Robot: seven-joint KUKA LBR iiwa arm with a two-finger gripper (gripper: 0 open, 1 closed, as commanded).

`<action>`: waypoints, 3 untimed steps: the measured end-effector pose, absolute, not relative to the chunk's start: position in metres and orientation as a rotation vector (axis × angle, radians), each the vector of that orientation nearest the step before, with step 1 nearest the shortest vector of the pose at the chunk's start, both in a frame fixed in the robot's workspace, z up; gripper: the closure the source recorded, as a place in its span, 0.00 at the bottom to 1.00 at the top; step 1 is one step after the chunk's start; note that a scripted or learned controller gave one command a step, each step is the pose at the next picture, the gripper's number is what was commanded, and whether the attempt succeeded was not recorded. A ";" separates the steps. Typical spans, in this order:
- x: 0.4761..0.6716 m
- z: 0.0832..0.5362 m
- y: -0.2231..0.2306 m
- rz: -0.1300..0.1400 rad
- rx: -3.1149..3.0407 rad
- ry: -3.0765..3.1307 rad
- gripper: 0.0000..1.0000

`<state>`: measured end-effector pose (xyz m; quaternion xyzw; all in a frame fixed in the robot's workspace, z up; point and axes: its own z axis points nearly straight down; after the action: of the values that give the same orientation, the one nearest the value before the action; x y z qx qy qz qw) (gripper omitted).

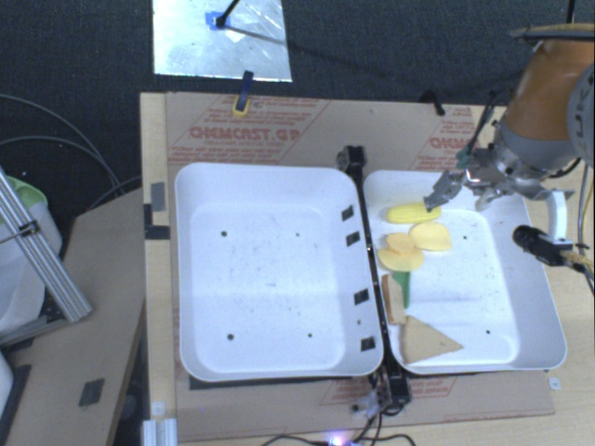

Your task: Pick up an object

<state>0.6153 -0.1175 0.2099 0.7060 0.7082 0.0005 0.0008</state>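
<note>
The right bin (521,342) holds a cluster of small things near its left wall. A long yellow piece (409,215) lies at the top of the cluster, with a round yellow piece (431,238) and a pale orange disc (401,243) below it. Another yellow piece (400,260) lies beneath those, then a green piece (405,291), a tan stick (390,301) and a tan wedge (426,340). My gripper (439,196) hangs low over the bin's far part, tilted down to the left, its tip right at the right end of the long yellow piece. Nothing is seen held.
The left bin (186,249) stands beside the right one, with a black divider strip (364,249) between them. Both rest on a cardboard sheet (279,128). A shiny metal plate (221,26) lies beyond the bench, and an aluminium frame (42,258) stands at the far left.
</note>
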 end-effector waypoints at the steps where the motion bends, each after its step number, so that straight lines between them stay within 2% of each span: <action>1: 0.539 0.080 -0.168 -0.003 2.229 2.217 0.00; 2: 0.604 0.086 -0.151 0.007 2.208 2.224 0.00; 3: 0.504 0.084 -0.126 -0.004 2.227 2.226 0.00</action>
<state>0.5038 -0.1258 0.0837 0.7073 0.7069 -0.0013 -0.0037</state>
